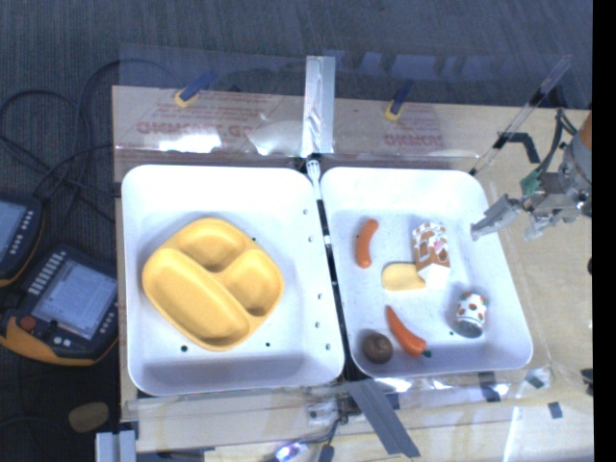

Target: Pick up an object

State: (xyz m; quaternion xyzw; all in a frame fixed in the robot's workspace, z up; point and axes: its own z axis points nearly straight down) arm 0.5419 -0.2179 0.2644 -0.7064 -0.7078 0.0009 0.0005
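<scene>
The right bin (337, 258) holds several small objects. An orange sausage-shaped piece (366, 243) lies near its left wall. Beside a pale yellow wedge (402, 277) stands a white and red carton (432, 248). A red-orange pepper (405, 330) and a brown ball (376, 346) sit near the front wall. A small patterned can (471, 313) lies at the front right. My gripper (510, 212) hangs at the bin's right rim, to the right of the carton and apart from every object. Nothing shows in its grasp.
The left bin (135, 258) carries a large yellow divided plate (214, 280). A metal bar (318, 114) stands behind the seam between the bins. Cables and handheld controllers (58, 296) lie left of the bench. Clamps and tape sit along the front edge.
</scene>
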